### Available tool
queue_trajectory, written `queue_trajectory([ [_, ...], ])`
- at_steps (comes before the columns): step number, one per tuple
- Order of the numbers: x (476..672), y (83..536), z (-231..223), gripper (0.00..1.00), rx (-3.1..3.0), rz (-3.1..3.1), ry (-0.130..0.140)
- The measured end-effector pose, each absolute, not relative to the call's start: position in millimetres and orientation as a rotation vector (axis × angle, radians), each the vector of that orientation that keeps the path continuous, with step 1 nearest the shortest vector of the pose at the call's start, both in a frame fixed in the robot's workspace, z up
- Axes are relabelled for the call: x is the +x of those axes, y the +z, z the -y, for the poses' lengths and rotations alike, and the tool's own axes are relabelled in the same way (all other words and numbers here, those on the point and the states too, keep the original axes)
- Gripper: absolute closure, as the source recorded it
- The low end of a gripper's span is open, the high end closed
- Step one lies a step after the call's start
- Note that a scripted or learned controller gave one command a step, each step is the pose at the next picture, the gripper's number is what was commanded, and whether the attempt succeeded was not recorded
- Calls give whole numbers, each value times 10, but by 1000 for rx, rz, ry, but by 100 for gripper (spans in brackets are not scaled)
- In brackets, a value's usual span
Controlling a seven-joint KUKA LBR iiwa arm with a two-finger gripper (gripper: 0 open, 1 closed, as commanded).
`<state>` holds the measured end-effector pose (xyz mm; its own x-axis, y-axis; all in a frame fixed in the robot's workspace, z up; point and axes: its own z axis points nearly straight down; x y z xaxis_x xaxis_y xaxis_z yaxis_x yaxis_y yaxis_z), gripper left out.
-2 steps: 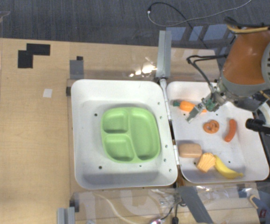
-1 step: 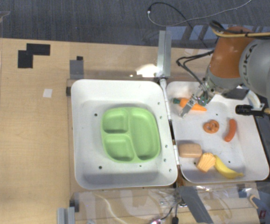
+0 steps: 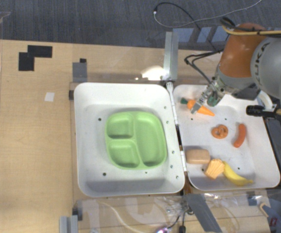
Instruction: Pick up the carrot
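Note:
An orange carrot [image 3: 202, 108] with a green stem end lies in the right bin [image 3: 261, 135], near its back left corner. My gripper [image 3: 204, 102] comes down from the upper right and sits right at the carrot, its fingers around the carrot's middle. The carrot still rests on the bin floor. I cannot make out whether the fingers are closed on it.
The right bin also holds a round orange slice [image 3: 220, 131], a red sausage [image 3: 239, 135], a tan bread roll [image 3: 198, 156], a yellow wedge [image 3: 214, 168] and a banana [image 3: 235, 176]. The left bin [image 3: 89, 130] holds a green divided plate [image 3: 135, 140].

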<state>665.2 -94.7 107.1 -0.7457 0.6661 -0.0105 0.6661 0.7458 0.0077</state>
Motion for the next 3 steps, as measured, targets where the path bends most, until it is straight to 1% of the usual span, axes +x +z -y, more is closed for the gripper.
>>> queue_trajectory([
  [1,6634,1057,943,0,1118,-2931,3],
  [2,6671,1195,931,100,1112,-2919,9],
  [3,6633,2050,357,100,1081,-2939,6],
])
